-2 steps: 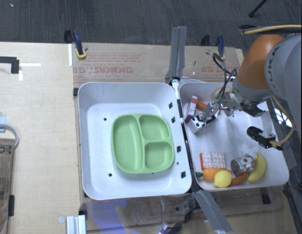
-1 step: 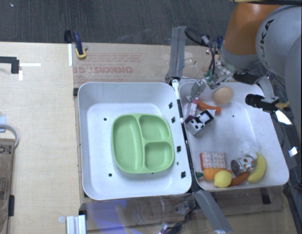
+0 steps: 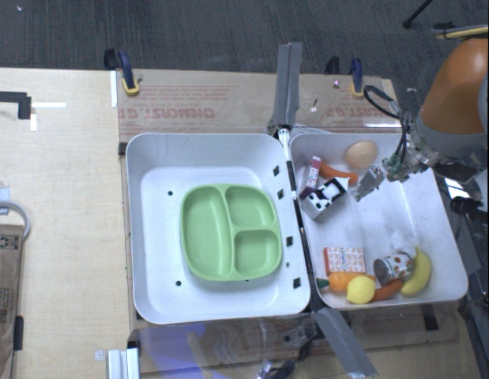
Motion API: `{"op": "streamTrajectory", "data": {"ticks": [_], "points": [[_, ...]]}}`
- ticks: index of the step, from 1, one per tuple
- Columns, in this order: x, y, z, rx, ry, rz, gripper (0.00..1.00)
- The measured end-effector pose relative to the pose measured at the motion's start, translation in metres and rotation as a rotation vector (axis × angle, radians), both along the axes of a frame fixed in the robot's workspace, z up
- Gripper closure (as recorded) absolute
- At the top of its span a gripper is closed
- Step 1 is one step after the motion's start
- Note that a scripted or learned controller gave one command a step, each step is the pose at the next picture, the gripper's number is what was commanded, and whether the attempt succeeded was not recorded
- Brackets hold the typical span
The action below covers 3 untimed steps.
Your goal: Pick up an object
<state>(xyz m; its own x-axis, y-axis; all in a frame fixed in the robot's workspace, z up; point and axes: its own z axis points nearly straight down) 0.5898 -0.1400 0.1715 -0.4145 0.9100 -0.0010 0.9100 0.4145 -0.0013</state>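
Observation:
My gripper (image 3: 369,185) hangs over the upper middle of the right bin (image 3: 434,204), reaching in from the right. It is just right of an orange carrot-like piece (image 3: 337,170) and below a tan egg (image 3: 361,155). A black-and-white toy (image 3: 325,197) and a maroon packet (image 3: 311,175) lie to its left by the bin wall. Along the bin's front edge lie an orange-and-white box (image 3: 344,259), a lemon (image 3: 360,289), a small can (image 3: 393,266) and a banana (image 3: 419,273). I see nothing held in the gripper.
The left bin (image 3: 149,212) holds a green divided plate (image 3: 230,231). A grey divider post (image 3: 288,85) stands between the bins at the back. The arm's orange band (image 3: 461,85) rises at the right. Bare white floor shows in the right bin's middle.

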Motion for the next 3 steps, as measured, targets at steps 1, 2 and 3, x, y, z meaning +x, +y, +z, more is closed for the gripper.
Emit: {"op": "streamTrajectory", "data": {"ticks": [1,2,3], "points": [[0.052,-0.011,-0.056,-0.005,-0.011,0.202,0.0],[0.039,-0.008,-0.063,-0.008,-0.035,0.194,0.0],[-0.075,0.01,-0.08,0.002,-0.001,0.233,0.0]]}}
